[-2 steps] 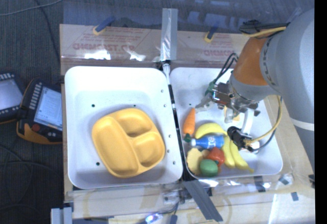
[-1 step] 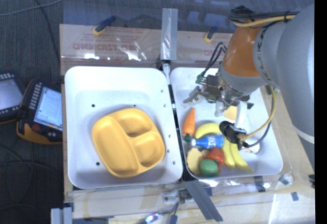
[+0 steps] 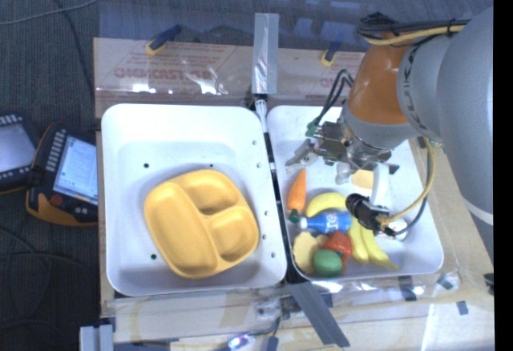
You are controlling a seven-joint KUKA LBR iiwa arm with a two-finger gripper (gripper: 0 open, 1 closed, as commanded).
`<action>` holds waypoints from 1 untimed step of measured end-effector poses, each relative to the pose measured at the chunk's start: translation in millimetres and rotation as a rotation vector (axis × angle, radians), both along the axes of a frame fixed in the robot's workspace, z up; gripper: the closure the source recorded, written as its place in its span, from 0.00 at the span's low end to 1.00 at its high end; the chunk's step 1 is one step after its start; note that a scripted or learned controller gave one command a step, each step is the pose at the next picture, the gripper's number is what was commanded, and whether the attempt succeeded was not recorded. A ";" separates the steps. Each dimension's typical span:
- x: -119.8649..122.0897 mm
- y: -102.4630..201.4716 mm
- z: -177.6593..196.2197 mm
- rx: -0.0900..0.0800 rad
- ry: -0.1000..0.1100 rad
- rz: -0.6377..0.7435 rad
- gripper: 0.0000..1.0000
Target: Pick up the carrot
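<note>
The orange carrot [image 3: 297,189] lies in the right bin [image 3: 425,249], close to its left wall, thick end towards the back. My gripper [image 3: 321,164] hangs just behind and to the right of the carrot's upper end, under the orange-banded wrist. Its fingers look open, one grey fingertip [image 3: 300,156] reaching towards the carrot's top, and nothing sits between them.
Packed in front of the carrot are a banana [image 3: 330,203], a blue bottle [image 3: 328,223], a red piece [image 3: 341,244], a green lime [image 3: 326,262] and a second banana [image 3: 374,251]. A yellow divided plate [image 3: 201,221] lies in the left bin [image 3: 120,149]. A cable [image 3: 417,197] loops off the wrist.
</note>
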State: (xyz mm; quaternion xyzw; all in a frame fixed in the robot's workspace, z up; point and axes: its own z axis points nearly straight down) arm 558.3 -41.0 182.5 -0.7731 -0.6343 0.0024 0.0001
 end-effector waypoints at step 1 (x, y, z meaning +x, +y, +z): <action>10.1 -25.4 -0.6 0.002 0.001 -0.047 0.00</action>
